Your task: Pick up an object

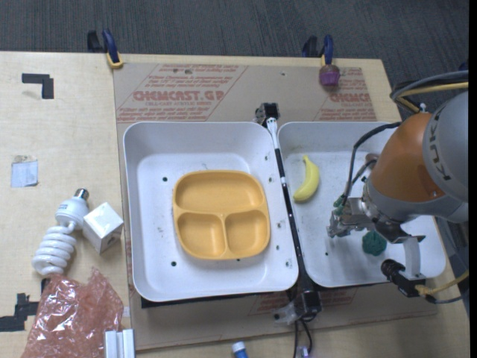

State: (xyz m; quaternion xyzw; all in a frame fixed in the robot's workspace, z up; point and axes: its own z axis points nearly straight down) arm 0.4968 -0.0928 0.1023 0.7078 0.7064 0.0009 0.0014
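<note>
Two white bins side by side on the bench, the arm point(417, 162) reaching in over the right bin point(328, 271). Gripper point(344, 221) low over the floor of this bin, near its middle, a little toward the front edge. State of the jaws: cannot tell, the metal parts too small and partly under the wrist. Nothing seen between them. Closest candidate: a small green object point(373, 243), just beside the gripper, on the side of the bin's right wall, half hidden under the wrist. Second candidate: a banana point(306, 179), near the bin's left wall, toward the back, well apart from the gripper. In the left bin point(141, 200), a yellow divided tray point(221, 215) lying flat in the centre. Step in hand, by judgement: the approach, grasp not yet made. Next move likely calling for a small shift toward the green object, then a descent until both sides are enclosed, then closing and a straight lift. Risk: pushing the object away instead of catching it.
</note>
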